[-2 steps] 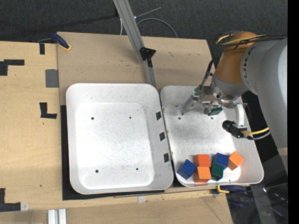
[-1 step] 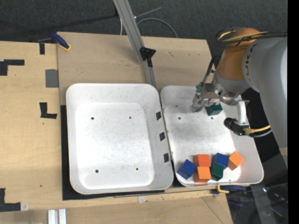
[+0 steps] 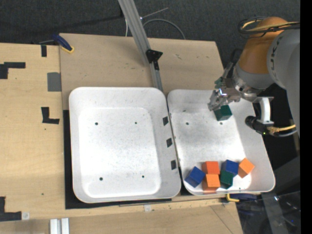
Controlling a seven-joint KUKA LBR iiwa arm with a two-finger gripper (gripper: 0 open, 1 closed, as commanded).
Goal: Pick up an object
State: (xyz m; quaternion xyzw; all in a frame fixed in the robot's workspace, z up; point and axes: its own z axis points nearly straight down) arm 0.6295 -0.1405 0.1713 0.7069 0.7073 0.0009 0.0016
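My gripper hung over the right bin's far end with a green block pinched in its jaws — looked lifted, so mostly done. Other blocks sat clustered at the near edge.

I found no text, label, brand, number or sign that I could read anywhere in my view. The dark tape marks on the bench formed no letters, and the blocks in the right bin carried plain coloured faces with no print.
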